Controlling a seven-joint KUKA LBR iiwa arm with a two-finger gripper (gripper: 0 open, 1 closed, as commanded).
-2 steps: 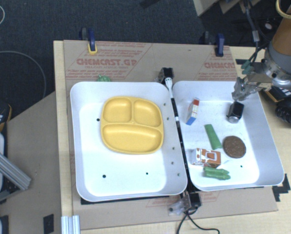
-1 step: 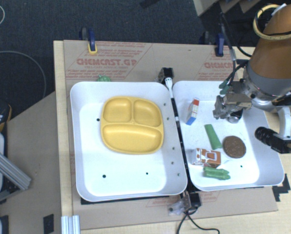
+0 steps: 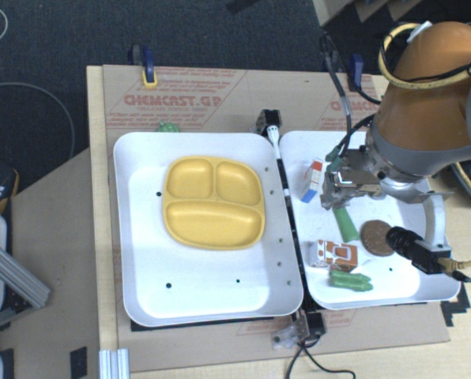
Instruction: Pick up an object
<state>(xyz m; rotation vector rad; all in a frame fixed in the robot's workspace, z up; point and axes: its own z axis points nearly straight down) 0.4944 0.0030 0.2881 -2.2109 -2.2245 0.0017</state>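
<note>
Dark carpet is seen around the counter (image 3: pixel 220 93). Near its right edge, the gripper (image 3: pixel 338 188) is lowered into the right bin (image 3: pixel 409 290), just above a green stick (image 3: pixel 346 223). Whether it is clenched cannot be told. The stick could be missed or knocked aside.

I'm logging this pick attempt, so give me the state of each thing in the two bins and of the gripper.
Yellow divided plate: flat in the left bin, nothing on it.
Green stick: lying in the right bin, upper end under the gripper.
Blue and white carton: lying left of the gripper.
Brown disc: lying flat.
Red and white packet: lying flat.
Green pod: lying flat.
</note>
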